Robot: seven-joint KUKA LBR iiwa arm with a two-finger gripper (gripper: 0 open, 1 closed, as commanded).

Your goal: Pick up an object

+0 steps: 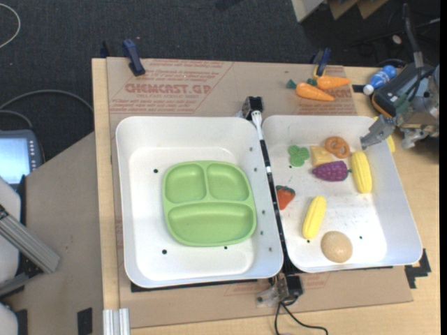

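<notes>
Corn cob untouched in right bin; nothing lifted yet. Gripper just above it, grip impossible to tell; whole pick left.

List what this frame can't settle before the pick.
- Pincer: small and blurred at the right bin's far corner; open or shut unclear.
- Arm: cut off by the right edge.
- Strawberry: partly hidden by the bin wall.
- Pretzel: too small to confirm.
</notes>
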